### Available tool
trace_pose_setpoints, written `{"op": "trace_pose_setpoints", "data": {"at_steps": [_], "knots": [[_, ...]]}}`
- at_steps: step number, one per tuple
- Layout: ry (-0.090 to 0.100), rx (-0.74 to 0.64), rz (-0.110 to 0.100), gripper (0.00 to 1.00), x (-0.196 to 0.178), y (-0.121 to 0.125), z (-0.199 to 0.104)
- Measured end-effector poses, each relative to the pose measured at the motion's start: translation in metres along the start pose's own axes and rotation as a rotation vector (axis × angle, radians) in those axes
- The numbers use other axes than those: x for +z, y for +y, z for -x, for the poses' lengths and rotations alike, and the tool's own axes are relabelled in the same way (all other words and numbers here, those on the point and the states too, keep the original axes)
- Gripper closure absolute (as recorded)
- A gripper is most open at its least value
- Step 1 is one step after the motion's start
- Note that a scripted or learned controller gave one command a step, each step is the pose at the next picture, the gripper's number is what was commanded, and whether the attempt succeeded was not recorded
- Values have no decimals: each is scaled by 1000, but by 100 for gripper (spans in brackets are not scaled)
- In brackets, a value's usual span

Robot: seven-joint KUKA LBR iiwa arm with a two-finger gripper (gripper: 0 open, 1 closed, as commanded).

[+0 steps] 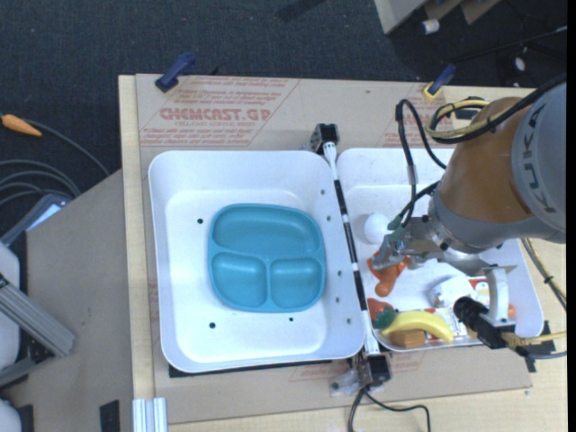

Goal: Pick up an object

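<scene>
I work in what looks like a robotics lab, not a home or kitchen. My tabletop (pixel 225 106) is a bare board still stamped with a maker's print, held at its far edge by blue clamps (pixel 175 71). Two white bins (pixel 171 241) sit on it side by side. Loose black cables (pixel 54 165) trail over dark carpet (pixel 72 34) at the left, and more wiring (pixel 454 115) loops off my own arm (pixel 504 178). The shapes at the far right corner are too cut off to name.

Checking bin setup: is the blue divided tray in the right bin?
No, the blue divided tray lies in the left bin.
</scene>
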State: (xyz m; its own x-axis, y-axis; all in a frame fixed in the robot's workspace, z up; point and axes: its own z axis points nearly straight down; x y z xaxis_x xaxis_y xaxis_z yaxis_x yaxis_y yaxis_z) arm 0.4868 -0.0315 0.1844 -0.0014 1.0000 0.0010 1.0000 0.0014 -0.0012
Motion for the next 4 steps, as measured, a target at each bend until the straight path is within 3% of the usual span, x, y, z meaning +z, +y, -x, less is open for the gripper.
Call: {"op": "trace_pose_setpoints", "data": {"at_steps": [1, 2, 3, 4], "knots": [[0, 1, 0, 100, -62, -8, -44], [-1, 0, 1, 100, -73, -8, -59], [-2, 2, 2, 100, -63, 30, -17], [0, 1, -3, 100, -73, -4, -48]]}}
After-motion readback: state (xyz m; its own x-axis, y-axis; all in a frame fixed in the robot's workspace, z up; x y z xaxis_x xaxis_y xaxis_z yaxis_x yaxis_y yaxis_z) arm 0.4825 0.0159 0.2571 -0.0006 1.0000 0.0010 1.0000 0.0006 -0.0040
